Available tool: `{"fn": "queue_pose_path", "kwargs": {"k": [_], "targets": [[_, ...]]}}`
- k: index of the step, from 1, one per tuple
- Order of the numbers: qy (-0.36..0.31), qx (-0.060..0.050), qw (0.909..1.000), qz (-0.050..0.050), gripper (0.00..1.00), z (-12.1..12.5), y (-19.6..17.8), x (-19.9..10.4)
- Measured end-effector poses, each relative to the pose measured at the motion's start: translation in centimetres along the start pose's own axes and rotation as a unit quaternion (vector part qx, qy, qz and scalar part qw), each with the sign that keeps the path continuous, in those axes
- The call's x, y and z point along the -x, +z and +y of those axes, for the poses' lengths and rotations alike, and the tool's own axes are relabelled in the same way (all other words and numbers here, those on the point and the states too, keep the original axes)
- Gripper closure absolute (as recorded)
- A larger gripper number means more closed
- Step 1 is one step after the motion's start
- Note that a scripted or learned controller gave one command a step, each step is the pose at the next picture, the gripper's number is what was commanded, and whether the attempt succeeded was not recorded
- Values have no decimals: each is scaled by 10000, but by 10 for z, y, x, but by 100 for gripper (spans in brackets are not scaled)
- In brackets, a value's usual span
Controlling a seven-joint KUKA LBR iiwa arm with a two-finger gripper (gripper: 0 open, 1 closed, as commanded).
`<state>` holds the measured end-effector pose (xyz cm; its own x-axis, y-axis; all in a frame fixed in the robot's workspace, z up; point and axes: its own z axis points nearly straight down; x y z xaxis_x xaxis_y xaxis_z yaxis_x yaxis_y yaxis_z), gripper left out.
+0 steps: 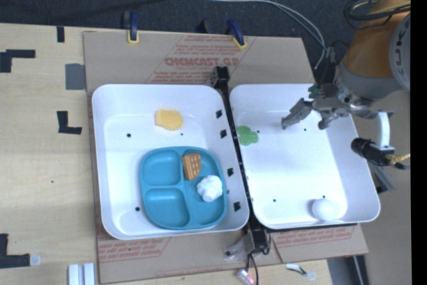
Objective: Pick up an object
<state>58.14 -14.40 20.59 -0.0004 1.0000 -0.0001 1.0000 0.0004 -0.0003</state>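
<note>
My gripper (306, 121) hangs over the upper right part of the right bin (293, 203), open, its two fingers spread with nothing between them. A small green object (247, 136) lies at the right bin's left wall, to the left of the gripper and apart from it. A white ball (326, 209) rests near that bin's front right corner. In the left bin (110, 143) lies a yellow piece (169, 119), and a blue divided plate (160, 200) carries a brown waffle-like piece (192, 165) and a white lump (209, 188).
The grey arm with its orange band (373, 43) reaches in from the right above the right bin's far corner. Black clips (221, 79) sit along the seam between the bins. Cables run across the dark floor behind the bench.
</note>
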Motion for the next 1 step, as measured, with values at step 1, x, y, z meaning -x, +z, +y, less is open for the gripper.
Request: {"fn": "queue_pose_path", "kwargs": {"k": [1], "targets": [[-19, 39, 10000, 2, 0, -30, -81, -49]]}}
